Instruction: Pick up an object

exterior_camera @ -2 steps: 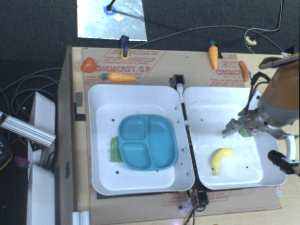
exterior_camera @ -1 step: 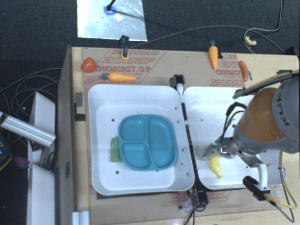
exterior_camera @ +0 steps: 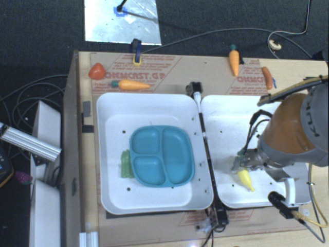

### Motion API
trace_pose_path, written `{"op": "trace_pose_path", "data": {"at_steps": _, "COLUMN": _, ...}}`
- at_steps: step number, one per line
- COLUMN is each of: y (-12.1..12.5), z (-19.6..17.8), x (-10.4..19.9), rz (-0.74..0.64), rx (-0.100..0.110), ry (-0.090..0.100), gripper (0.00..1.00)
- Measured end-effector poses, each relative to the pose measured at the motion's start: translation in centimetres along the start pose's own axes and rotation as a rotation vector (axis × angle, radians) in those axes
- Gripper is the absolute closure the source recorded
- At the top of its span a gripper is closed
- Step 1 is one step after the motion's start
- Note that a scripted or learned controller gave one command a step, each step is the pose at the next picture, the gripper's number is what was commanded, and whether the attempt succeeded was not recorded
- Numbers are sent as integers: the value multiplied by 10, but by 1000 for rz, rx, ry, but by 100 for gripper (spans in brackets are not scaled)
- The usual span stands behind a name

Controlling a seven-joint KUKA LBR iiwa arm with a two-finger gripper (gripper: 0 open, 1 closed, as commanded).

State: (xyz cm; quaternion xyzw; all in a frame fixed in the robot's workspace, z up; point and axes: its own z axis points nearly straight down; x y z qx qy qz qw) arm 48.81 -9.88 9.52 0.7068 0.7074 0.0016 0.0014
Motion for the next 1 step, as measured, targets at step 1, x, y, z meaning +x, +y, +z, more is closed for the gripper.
{"op": "trace_pose_path", "data": {"at_steps": 1, "y": 101, "z": -90, "x": 96, "rz": -5, "rx": -1, "ry": 2, "gripper": 100}}
